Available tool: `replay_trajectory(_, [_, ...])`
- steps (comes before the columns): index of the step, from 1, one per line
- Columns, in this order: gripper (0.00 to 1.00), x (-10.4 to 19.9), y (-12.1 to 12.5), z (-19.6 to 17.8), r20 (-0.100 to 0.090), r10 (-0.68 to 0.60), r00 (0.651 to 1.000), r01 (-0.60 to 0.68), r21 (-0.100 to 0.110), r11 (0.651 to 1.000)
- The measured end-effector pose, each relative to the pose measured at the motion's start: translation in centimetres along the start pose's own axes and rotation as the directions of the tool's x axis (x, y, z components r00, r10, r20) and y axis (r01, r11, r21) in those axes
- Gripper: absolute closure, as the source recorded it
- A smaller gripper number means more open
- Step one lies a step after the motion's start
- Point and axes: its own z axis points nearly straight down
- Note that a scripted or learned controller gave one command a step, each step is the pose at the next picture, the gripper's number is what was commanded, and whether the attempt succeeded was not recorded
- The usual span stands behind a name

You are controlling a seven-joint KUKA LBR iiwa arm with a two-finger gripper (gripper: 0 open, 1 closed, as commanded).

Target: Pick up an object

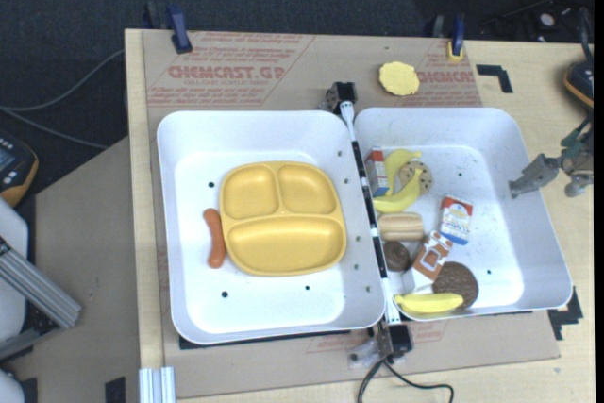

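Observation:
My gripper (551,183) hangs over the right rim of the right bin (491,132); it is open, with nothing between its fingers. The objects lie apart from it, along that bin's left side. They include a curved banana (394,196), a chip cookie (413,175), a red and white bottle (377,169), a tan bun (400,226), a dark donut (396,255), a white and red carton (456,220), a small red box (430,257), a round brown cookie (457,281) and a second banana (430,302).
The left bin (189,146) holds a yellow divided plate (281,217) with a sausage (215,238) beside its left edge. A yellow disc (399,78) lies on the board behind the bins. Bare floor shows in the right bin's right half.

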Motion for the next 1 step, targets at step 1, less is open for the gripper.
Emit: replay_trajectory(1, [0.0, 6.17, 1.3, 10.31, -0.006, -0.006, 1.0, 0.006, 0.01, 1.0])
